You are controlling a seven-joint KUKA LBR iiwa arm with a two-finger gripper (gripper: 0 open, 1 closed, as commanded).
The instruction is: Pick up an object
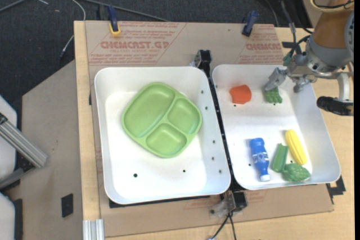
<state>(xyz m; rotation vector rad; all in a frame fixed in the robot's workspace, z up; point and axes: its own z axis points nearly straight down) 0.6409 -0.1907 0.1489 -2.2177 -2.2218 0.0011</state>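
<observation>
— How is the scene lit?
— Evenly, from above; the white bins (315,137) are rendered bright, nearly washed out. Soft shadows are cast.
— And sharpness?
— Slight softness is seen, perhaps worst at the arm (332,19).

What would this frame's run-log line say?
gripper: upper right bin, over small green object | grasp: unconfirmed | green plate: left bin

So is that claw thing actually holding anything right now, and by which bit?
It cannot be told. The gripper is right over a small green toy near the far edge of the right bin, but the view doesn't show a clear grasp.
</observation>
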